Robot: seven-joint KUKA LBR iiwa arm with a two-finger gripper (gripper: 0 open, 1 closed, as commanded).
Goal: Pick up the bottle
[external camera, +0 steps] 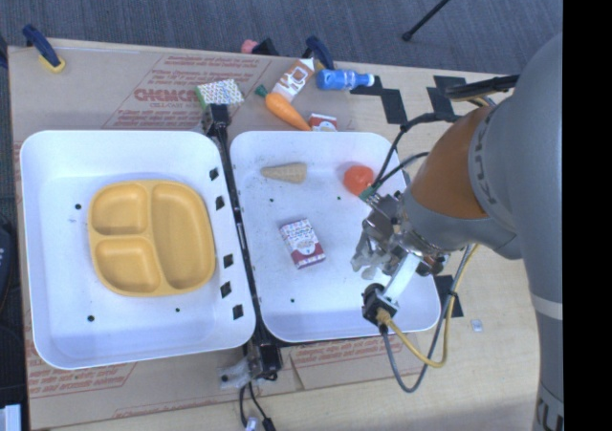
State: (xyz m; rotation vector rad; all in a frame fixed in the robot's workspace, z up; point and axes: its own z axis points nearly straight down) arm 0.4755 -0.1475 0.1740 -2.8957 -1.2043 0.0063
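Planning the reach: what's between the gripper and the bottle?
In the camera view, the orange ball and bin rim lie between the gripper and the blue bottle.

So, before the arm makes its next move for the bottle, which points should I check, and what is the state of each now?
1. Blue plastic bottle located: ok, it lies on the cardboard beyond the right white bin.
2. Bottle inside a bin: not ok.
3. Hand near the bottle: not ok, it is over the right bin's near right part.
4. Hand holding something: cannot tell.
5. Neighbours of the bottle: not ok, a white bottle with orange label and an orange toy carrot lie close on its left.
6. Yellow divided plate out of the way: ok, in the left bin.
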